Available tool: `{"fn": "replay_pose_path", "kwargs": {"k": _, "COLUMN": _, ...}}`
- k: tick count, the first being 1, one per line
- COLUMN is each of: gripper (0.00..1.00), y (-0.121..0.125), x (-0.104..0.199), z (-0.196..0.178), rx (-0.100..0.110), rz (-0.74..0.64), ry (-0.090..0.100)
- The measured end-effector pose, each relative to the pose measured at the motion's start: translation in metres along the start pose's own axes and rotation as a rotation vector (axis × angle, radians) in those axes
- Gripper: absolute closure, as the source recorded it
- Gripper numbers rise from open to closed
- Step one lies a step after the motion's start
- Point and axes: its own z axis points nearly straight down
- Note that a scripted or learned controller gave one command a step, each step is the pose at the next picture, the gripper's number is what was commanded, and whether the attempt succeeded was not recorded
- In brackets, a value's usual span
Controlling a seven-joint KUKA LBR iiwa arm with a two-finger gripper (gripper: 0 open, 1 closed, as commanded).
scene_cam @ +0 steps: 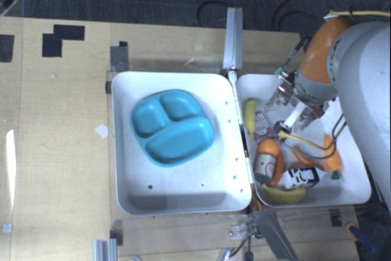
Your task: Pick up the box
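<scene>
— Where does the pincer [286, 125] sit?

— It hangs low in the right bin [360, 189], under the grey arm [366, 88] with its orange band. Whether it is spread or pressed together cannot be told from this slant, and nothing is seen pinched in it.

— What lies closest to it?

— Just left of it, a small pale packet with pinkish print [261, 125], and beyond that a yellow banana [250, 116] along the bin's left wall. Below it stands an orange-and-white container [265, 159].

— And the box?

— The box [303, 176] looks small, white with black markings, lying near the front of the right bin, below the pincer and apart from it. A second banana [283, 194] curves just in front of it; an orange piece [333, 159] lies to its right.

— The other bin?

— The left bin [125, 192] holds a blue divided plate [173, 126]. Both rest on the desk [55, 131].
</scene>
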Motion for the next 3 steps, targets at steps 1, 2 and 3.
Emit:
{"fn": "replay_pose_path", "kwargs": {"k": 1, "gripper": 1.0, "y": 0.001, "x": 0.003, "z": -0.013, "rx": -0.004, "rz": -0.003, "ry": 0.006}}
{"fn": "replay_pose_path", "kwargs": {"k": 2, "gripper": 1.0, "y": -0.009, "x": 0.039, "z": -0.098, "rx": 0.002, "rz": -0.155, "ry": -0.001}}
{"fn": "replay_pose_path", "kwargs": {"k": 3, "gripper": 1.0, "y": -0.039, "x": -0.048, "z": -0.166, "rx": 0.003, "rz": -0.131, "ry": -0.003}}
